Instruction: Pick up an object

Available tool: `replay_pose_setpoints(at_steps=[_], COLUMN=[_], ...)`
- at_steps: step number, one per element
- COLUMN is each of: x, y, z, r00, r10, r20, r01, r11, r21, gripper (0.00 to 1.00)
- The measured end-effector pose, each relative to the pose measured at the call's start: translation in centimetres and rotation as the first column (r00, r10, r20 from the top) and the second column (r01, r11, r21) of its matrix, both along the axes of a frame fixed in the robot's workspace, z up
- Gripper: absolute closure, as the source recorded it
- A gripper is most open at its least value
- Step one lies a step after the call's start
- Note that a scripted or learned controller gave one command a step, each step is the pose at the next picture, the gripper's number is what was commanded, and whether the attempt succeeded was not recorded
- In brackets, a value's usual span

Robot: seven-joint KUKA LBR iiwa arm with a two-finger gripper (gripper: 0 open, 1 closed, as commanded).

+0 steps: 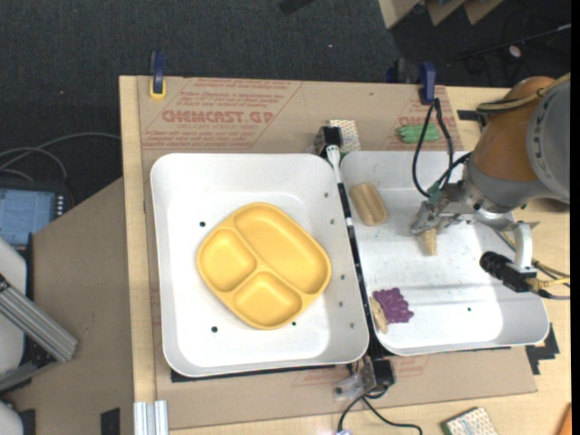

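My gripper (428, 225) reaches in from the right and sits low in the right bin (471, 329), near its middle. A small tan piece (430, 242) lies right at the gripper's tip, touching it or just below it. A tan bread-like block (367, 204) rests to the gripper's left, close to the bin's left wall. A purple bunch of grapes (392, 305) lies at the bin's front left corner.
The left bin (177, 270) holds a yellow divided plate (263, 264). A green item (414, 134) and a small checkered piece (343, 135) lie on the cardboard behind the bins. Black cables run down to the wrist.
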State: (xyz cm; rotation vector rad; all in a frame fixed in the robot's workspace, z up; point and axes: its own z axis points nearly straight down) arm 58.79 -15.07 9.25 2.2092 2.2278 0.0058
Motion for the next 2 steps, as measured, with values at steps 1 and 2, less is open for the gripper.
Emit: replay_pose_setpoints(at_steps=[1,2], x=[-6.7,-1.7], y=[4.9,14.6], z=[-0.9,9.9], r00=[1.0,1.0], r10=[-0.007,0.004], r20=[-0.011,0.01], r01=[0.007,-0.004], r11=[1.0,1.0], r21=[0.004,0.003], gripper=[1.0,1.0])
